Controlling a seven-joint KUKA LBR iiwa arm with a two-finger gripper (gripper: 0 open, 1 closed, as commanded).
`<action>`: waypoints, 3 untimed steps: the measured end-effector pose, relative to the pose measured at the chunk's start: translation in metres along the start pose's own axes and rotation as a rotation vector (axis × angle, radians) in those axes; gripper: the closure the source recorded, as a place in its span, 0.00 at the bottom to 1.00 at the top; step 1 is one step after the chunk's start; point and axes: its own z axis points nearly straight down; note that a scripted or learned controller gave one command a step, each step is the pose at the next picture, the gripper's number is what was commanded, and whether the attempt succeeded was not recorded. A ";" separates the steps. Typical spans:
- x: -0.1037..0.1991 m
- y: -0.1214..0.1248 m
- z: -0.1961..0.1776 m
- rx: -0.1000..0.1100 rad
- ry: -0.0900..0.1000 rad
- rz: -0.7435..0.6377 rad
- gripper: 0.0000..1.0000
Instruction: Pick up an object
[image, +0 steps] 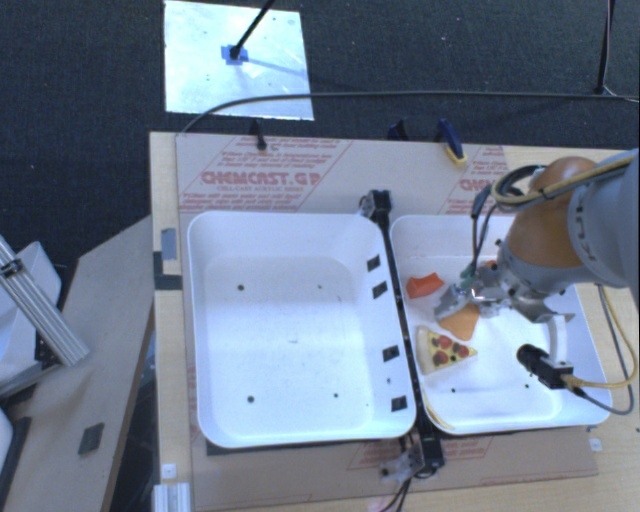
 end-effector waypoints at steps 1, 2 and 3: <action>-0.003 0.005 -0.012 -0.010 -0.004 0.000 1.00; 0.091 0.082 -0.108 -0.021 -0.002 -0.014 1.00; 0.161 -0.006 -0.129 -0.003 -0.001 -0.008 1.00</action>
